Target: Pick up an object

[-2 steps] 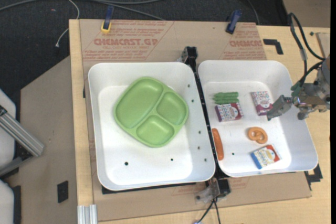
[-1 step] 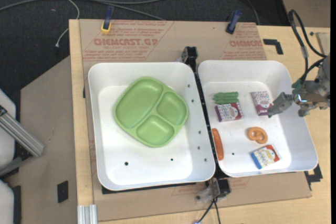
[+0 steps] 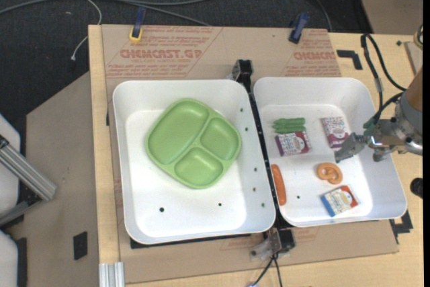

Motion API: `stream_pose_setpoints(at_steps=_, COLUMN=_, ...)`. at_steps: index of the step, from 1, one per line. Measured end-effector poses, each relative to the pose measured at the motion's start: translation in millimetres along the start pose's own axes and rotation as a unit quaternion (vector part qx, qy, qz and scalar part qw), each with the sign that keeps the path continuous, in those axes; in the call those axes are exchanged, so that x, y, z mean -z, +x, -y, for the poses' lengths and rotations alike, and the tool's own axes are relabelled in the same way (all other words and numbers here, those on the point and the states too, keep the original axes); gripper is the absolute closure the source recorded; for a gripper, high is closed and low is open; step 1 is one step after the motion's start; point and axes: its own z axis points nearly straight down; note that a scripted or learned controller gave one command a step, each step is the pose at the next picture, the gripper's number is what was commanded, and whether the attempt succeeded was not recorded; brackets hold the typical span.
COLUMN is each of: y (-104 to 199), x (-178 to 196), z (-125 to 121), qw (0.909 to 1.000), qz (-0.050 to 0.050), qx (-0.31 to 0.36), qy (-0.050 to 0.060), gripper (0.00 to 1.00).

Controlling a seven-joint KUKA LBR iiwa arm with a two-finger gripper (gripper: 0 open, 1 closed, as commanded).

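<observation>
Pretzel (image 3: 329, 173) lies near the gripper (image 3: 349, 147), arm cut off at frame edge.

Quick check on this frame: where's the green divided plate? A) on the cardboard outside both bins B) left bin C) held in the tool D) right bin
B: the green divided plate lies flat in the left bin, apart from the small items in the right bin, where the tool hangs.

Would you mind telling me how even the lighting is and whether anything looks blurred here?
Camera view: soft, even light, with faint shadows under the green plate; both white bins look bright but keep detail; the gripper and the arm at the right edge look slightly soft; small packets' print is too small to read.
</observation>
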Motion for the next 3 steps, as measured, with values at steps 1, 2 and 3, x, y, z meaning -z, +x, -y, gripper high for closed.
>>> stream_pose_setpoints(at_steps=1, y=-4, x=-47, z=-7, qw=1.0, qz=0.0, qx=0.0, qy=-0.001, gripper=0.0)
stream_pose_setpoints(at_steps=2, y=-2, x=-94, z=1, qw=1.0, qz=0.0, qx=0.0, qy=0.0, gripper=0.0)
stream_pose_setpoints(at_steps=3, y=-3, x=-81, z=0, qw=1.0, qz=0.001, qx=0.0, qy=-0.004, gripper=1.0)
